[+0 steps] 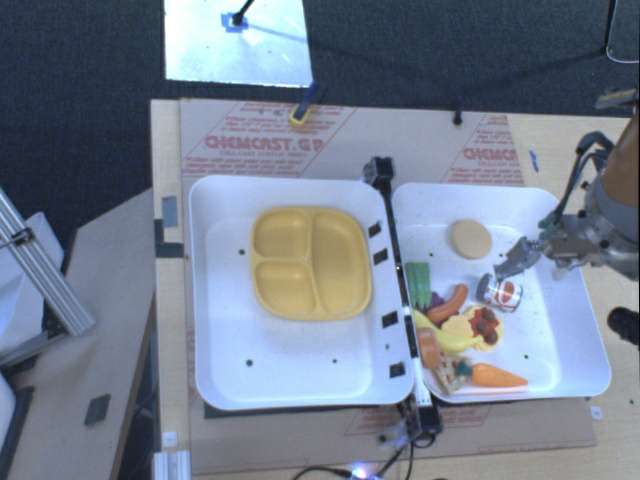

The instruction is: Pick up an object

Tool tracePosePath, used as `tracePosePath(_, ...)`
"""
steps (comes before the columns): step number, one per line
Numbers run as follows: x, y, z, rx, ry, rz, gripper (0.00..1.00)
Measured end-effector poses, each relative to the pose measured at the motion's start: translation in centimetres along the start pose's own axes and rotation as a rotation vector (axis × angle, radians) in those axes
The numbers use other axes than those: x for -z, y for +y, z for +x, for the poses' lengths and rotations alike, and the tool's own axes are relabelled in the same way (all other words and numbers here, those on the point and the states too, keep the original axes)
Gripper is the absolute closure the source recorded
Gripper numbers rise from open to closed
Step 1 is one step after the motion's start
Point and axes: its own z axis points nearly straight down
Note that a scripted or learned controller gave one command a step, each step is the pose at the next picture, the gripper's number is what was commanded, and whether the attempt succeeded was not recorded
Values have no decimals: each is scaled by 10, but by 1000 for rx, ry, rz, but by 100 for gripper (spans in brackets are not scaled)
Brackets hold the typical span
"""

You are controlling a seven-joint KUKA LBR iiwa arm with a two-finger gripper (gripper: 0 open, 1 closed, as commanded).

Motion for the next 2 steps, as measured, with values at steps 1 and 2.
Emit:
tracePosePath(1, 5, 2, 0, 2, -2, -10, 0)
tracePosePath(2, -56, -1, -5, 0, -1, -5, 0)
